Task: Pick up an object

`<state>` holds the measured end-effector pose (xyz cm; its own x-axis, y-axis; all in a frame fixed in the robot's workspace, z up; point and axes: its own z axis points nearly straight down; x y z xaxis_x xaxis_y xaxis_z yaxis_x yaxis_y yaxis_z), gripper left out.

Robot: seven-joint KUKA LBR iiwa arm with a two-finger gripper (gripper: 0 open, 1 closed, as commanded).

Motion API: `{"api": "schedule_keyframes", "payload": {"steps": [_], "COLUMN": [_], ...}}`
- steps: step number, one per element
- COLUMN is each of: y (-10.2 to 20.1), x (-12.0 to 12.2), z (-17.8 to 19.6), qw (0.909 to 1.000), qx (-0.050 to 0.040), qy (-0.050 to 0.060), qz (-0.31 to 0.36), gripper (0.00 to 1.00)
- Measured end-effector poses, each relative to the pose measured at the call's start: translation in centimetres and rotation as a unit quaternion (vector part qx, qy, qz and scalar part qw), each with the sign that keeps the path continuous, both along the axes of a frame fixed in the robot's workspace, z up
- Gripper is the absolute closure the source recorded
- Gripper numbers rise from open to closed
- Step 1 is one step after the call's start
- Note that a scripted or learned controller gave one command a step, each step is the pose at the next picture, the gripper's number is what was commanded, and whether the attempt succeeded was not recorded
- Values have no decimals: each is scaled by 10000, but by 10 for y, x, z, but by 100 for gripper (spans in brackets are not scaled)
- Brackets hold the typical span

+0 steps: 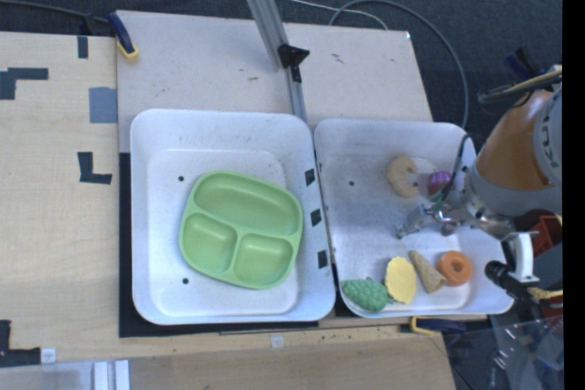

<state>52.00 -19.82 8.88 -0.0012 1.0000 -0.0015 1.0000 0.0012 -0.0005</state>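
The claw, fingers apparently spread and gripping nothing, is hovering between toys, risking closing on bare bin floor.

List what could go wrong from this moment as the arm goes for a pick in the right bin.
The tool sits over bare bin floor, between the tan lump and the row along the near wall, so closing here would likely grab nothing. The green piece, yellow piece, cone and orange ring lie packed together, so a grasp may catch two or push one aside. They also hug the right bin wall, which could block a finger.
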Motion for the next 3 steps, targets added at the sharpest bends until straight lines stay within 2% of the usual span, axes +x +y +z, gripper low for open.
{"api": "schedule_keyframes", "payload": {"steps": [1,3], "y": [1,-10], "x": [0,13], "z": [11,125], "qw": [10000,10000], "qx": [4,-5], "qy": [-3,-30], "qz": [5,5], "gripper": [100,100]}}
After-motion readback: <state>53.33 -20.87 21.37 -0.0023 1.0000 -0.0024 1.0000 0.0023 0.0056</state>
